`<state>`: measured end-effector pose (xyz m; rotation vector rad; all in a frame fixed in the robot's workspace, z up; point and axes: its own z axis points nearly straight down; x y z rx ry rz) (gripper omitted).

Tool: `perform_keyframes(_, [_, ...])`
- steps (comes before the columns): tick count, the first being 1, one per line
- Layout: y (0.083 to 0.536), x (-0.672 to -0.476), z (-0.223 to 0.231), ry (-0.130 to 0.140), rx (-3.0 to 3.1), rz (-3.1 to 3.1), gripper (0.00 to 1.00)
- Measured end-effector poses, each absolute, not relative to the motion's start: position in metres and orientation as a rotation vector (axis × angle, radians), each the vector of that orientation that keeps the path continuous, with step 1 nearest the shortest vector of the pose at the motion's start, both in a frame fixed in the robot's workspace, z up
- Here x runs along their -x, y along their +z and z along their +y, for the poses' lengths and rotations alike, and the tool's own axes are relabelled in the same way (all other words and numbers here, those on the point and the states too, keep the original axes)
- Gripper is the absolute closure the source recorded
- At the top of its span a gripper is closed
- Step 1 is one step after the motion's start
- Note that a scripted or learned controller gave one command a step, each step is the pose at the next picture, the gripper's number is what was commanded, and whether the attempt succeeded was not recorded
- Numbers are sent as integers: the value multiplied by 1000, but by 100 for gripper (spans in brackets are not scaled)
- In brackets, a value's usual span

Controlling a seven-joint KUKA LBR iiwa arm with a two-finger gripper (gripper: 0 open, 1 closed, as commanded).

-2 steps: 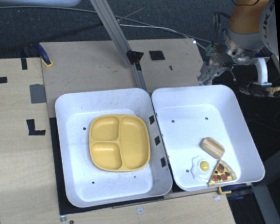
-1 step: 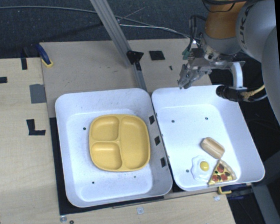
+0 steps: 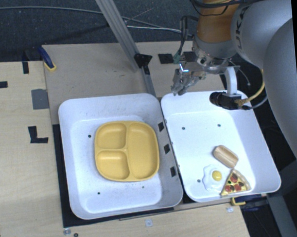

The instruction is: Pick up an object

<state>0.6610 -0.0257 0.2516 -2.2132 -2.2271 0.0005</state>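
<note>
1. Your pincer point(image 3: 179, 88) hangs at the far edge of the right bin point(image 3: 189, 106), near that bin's far left corner. You will see nothing between its tips. They look drawn close together, but at this slant you cannot tell for sure whether it is clenched or released.

2. The things you could pick all lie well apart from the pincer, toward the near right corner of the same bin. From the pincer they sit down the bin and off to the right, on a diagonal.

3. Nearest to the pincer is the bread roll point(image 3: 225, 156). Its long axis runs on a slant, roughly along that same diagonal. To close across its narrow width, my judgement is that you would need the pincer turned crosswise to that line.

4. Just past the roll, farther from the pincer, lie the fried egg point(image 3: 214, 177) and the pizza slice point(image 3: 235, 182), side by side and touching or nearly so. Both look flat, so I judge them harder to grip than the roll.

5. The yellow divided plate point(image 3: 126, 151) sits in the left bin point(image 3: 78, 147), to the pincer's left and nearer the front. It is broad and low, likely a poor fit for two fingers.

6. The coming move, then, turns on a diagonal run down the right bin before any descent.
</note>
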Motion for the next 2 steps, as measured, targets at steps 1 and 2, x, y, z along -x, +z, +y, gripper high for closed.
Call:
perform_keyframes(1, [251,-655,23,2,2213,-2226,100])
perform_keyframes(2, [250,-664,80,0,2213,-2228,100])
